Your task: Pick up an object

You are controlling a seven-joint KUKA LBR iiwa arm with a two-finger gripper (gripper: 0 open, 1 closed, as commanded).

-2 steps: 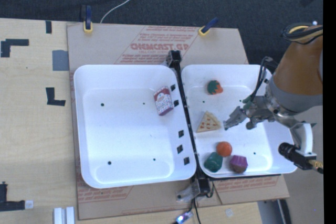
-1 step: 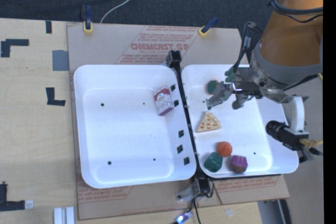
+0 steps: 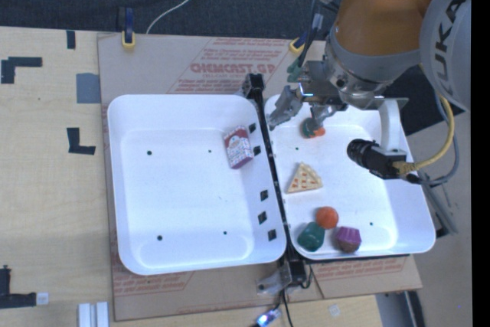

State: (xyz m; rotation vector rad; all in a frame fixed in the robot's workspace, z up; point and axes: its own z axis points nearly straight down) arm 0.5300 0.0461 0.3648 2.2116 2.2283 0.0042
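We see the gripper [image 3: 304,112] hanging low over the right bin [image 3: 398,237], jaws spread astride a small orange-green toy [image 3: 311,130], ready to pinch.

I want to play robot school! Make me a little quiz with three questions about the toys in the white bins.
1. True or false: the red and white packet lies in the left bin.
2. Which toy lies closest to the gripper?
A. the purple toy
B. the small green and orange toy
C. the waffle wedge
3. Fill in the missing word: the orange ball sits right beside the dark ___ toy.

Key
1. True
2. B
3. green
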